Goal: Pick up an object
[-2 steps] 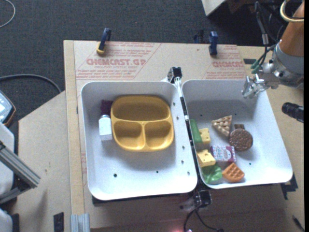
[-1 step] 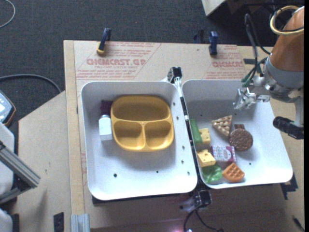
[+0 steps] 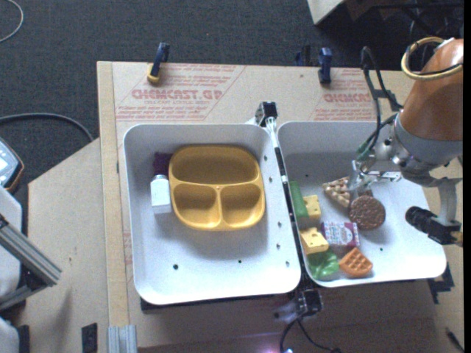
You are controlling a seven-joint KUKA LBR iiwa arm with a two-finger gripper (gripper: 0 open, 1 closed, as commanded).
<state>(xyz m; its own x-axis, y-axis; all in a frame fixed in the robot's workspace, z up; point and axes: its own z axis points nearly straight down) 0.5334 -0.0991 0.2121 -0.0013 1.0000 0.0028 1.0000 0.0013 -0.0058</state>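
Note:
My gripper (image 3: 361, 184) hangs low over the middle of the right bin (image 3: 412, 263). It sits between a tan dotted pizza-like wedge (image 3: 337, 192) on its left and a round brown cookie (image 3: 366, 212) just below it. I cannot tell whether it touches either one. Nearer the front lie two yellow cheese blocks (image 3: 312, 207) (image 3: 314, 240), a long green piece (image 3: 296, 200) by the divider, a pink-and-white packet (image 3: 341, 233), an orange waffle (image 3: 355, 262) and a green pepper (image 3: 323, 265).
The left bin (image 3: 140, 219) holds a yellow divided plate (image 3: 216, 187), a small white bottle (image 3: 160, 194) and a dark purple item (image 3: 162, 160) beside it. Blue clamps (image 3: 324, 64) stand on the bench's far edge. A black part (image 3: 430, 225) of the arm juts over the right bin's right side.

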